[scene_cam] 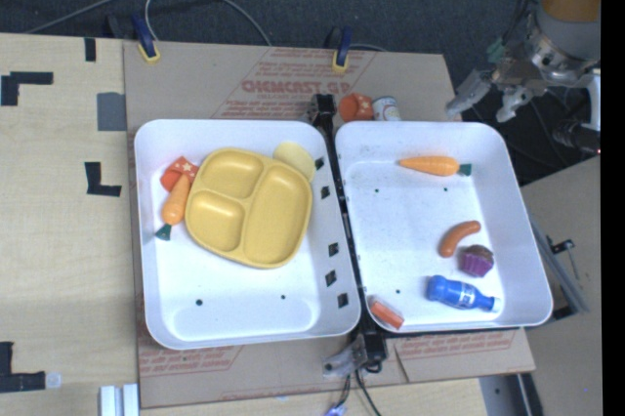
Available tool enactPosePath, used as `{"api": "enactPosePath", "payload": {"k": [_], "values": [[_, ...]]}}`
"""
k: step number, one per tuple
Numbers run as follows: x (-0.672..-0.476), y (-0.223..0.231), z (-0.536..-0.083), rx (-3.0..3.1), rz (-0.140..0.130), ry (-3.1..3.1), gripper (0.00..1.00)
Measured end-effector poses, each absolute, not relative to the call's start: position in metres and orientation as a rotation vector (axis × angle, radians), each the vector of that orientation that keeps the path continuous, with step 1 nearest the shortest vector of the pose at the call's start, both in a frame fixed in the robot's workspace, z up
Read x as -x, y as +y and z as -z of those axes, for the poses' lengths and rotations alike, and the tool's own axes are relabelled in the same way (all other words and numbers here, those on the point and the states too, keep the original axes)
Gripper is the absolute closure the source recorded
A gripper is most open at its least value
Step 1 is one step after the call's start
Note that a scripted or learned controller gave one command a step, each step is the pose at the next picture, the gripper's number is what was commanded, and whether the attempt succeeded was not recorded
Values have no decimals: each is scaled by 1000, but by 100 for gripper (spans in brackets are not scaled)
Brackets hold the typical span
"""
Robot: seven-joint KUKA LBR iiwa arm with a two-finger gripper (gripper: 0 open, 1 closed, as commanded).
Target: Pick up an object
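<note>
Carrot lies untouched in the right bin; gripper, at two o'clock outside it, fingers spread, empty.

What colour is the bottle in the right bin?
Blue, with a white cap: the bottle lies near the front of the right bin, seen best in the camera view.
</note>
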State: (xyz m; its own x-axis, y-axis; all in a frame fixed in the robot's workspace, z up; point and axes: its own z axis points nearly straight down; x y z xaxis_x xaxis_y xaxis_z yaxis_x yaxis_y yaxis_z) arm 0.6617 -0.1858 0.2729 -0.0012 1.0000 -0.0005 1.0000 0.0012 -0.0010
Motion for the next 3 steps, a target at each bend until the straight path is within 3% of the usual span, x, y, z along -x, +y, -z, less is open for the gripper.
{"api": "enactPosePath", "payload": {"k": [1, 2, 3], "values": [[-667, -224, -161, 2219, -6, -2219, 0], [-617, -224, -87, 2222, 1, -2224, 0], [-568, -173, -87, 2222, 2, -2225, 0]]}}
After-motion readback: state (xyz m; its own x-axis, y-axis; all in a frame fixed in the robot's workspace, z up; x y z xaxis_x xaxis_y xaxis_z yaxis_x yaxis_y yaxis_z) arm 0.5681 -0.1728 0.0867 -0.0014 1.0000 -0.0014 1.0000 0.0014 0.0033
